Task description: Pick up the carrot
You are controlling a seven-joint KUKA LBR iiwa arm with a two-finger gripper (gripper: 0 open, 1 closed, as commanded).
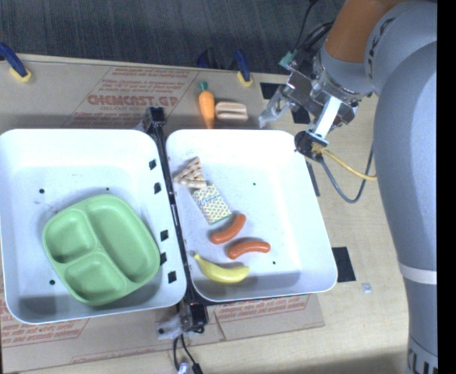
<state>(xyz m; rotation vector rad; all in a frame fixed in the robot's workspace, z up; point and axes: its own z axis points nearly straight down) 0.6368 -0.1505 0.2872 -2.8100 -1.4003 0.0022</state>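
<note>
The carrot (206, 107), orange with a small green top, lies on the cardboard just behind the right bin's back rim, outside both bins. My gripper (288, 128) hangs over the right bin's back right corner, about a hand's width to the right of the carrot. It is open with nothing between its fingers. A tan bun-like piece (231, 111) lies between the carrot and the gripper.
The right bin (298, 209) holds a striped wooden piece (190, 172), a patterned packet (211, 203), two red sausages (228, 228) (248, 247) and a banana (221, 270). A green divided plate (101, 246) sits in the left bin (25, 170). Blue clamps (14, 61) line the bench's back edge.
</note>
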